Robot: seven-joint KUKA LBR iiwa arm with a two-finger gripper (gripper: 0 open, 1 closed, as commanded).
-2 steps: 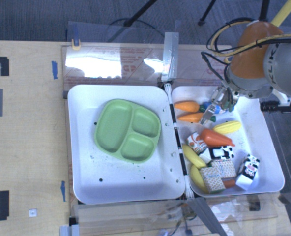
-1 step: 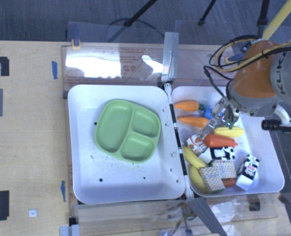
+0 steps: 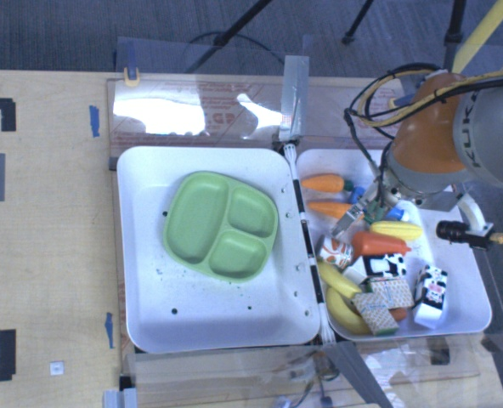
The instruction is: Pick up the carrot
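Honestly, the carrot (image 3: 323,183) looks light, stiff and slippery; best taken mid-body. The gripper (image 3: 358,216) hovers beside it, jaws narrow, holding nothing.

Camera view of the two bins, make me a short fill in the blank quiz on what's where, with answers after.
1. The green divided plate lies in the ____ bin.
2. The plate has ____ compartments.
3. The carrot lies in the right bin, near its ____ edge in the picture.
4. The gripper hangs over the ____ bin.

Missing words: left; three; top; right
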